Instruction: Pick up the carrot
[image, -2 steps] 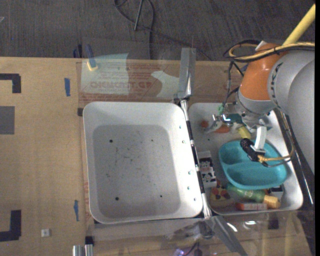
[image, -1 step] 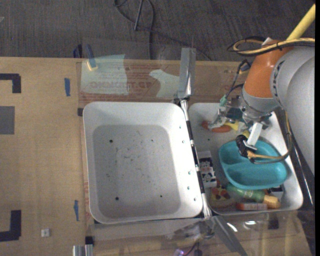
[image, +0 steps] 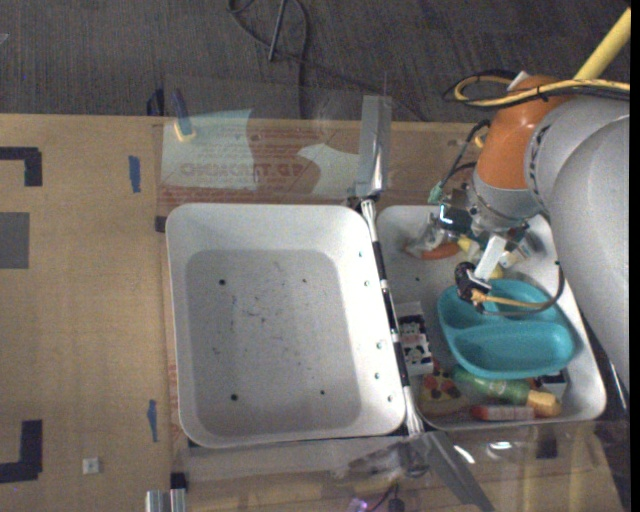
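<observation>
A grey arm's gripper (image: 437, 236) hangs over the carrot (image: 441, 252) at the far end of the right bin (image: 597, 400); finger spacing cannot be told. Beside it a teal bowl (image: 505, 345); left, the cardboard-topped bench (image: 80, 330)

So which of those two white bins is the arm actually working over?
The right bin, the one crowded with a teal bowl and small items. The end effector hangs over its far corner; the left bin sits apart.

Grey arm (image: 590, 190), orange band (image: 510, 145) (yellow cable)
</observation>
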